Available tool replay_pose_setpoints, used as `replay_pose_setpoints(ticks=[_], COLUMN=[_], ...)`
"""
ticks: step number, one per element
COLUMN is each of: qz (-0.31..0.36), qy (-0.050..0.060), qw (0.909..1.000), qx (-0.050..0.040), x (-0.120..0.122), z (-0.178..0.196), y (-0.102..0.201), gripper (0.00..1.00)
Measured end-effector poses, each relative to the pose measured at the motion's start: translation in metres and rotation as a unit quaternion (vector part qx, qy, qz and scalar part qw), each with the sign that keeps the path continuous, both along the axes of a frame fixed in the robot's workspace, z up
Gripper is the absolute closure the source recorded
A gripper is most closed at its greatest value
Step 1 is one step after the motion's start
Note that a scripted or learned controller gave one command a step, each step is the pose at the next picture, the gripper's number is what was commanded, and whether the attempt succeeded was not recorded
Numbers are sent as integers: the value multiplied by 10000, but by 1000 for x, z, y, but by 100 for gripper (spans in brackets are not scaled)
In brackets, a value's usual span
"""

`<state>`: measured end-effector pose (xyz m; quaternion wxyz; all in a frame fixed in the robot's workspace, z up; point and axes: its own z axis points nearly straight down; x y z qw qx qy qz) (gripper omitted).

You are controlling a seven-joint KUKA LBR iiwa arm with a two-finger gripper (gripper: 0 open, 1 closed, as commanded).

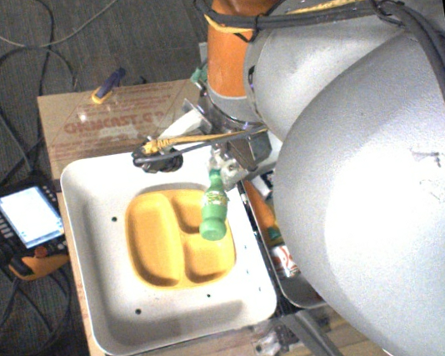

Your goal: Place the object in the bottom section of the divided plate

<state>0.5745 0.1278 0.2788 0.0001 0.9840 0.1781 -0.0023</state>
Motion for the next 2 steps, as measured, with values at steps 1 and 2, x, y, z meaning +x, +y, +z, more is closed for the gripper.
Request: replay_pose_setpoints(ticks=[1, 2], qz=[-45, -52], qy=[3, 2], qw=[10000, 10000], qx=[-7, -9], x=[-32, -32], z=[-49, -49], y=[77, 77], gripper=[100, 0])
